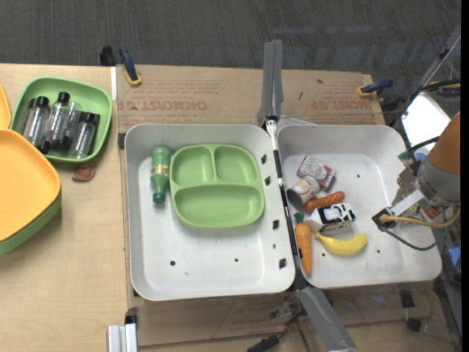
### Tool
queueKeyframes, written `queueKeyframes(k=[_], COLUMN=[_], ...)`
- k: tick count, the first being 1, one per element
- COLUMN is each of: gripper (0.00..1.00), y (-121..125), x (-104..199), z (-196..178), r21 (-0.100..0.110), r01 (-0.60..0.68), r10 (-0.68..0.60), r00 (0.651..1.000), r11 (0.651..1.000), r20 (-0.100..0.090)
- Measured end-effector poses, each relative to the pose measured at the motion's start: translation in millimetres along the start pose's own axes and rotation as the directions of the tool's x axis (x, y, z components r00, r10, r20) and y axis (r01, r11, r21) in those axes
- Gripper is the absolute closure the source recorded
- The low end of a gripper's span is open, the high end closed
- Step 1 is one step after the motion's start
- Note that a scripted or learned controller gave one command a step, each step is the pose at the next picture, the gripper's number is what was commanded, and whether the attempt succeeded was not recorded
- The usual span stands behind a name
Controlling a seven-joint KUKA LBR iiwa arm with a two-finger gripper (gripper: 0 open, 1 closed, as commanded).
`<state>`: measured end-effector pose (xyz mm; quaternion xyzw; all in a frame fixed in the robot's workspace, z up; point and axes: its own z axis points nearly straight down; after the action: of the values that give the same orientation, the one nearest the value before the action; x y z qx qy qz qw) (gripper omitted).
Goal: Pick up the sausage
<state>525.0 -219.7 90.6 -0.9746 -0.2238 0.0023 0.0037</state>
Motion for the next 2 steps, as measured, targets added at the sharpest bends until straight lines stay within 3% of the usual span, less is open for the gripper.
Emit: queueKeyframes(k=[1, 2], gripper=[1.0, 1.0], y=[-0.7, -20.6], x=[-0.9, -44.2], z=[-7.9, 0.7], r21=[0.003, -0.001], r01=[0.002, 0.207], r10=[-0.002, -0.207], r00=[1.0, 0.978], r11=[1.0, 0.978], r20=[0.004, 0.0])
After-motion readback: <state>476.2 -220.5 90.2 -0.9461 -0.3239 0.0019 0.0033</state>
